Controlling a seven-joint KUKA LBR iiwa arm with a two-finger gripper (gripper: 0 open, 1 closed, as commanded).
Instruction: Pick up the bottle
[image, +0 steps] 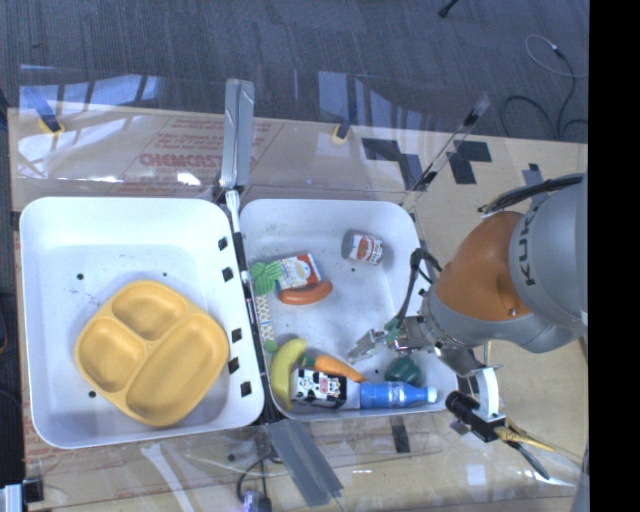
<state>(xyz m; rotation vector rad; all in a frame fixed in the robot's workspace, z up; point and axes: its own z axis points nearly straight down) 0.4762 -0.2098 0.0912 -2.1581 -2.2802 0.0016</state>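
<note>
- The bottle (397, 396) is blue with a white cap and lies on its side along the near wall of the right bin (330, 212), cap pointing right.
- Just left of the bottle, and touching it, lies a small carton (319, 387) with a black-and-white cow pattern.
- A banana (285, 366) curves at the near left corner of that bin, beside the carton; a carrot (338, 367) lies just behind the carton.
- A dark green thing (404, 369) sits just behind the bottle, close to the arm's wrist; what it is cannot be told.
- Farther back in the right bin lie a sausage (304, 292), a green-and-white packet (285, 271) touching it on the far side, and a small can (363, 247) on its side toward the far right.
- The left bin (60, 220) holds a yellow tray (150, 350) with three sections.
- The arm (510, 275) comes in from the right over the right bin's right wall.
- The tool (372, 343) hangs over the right part of the right bin, behind the bottle and apart from it; whether it is released or clenched cannot be told, and nothing shows between its tips.
- Both bins rest on the worktop (300, 150), which is covered by a clear sheet.
</note>
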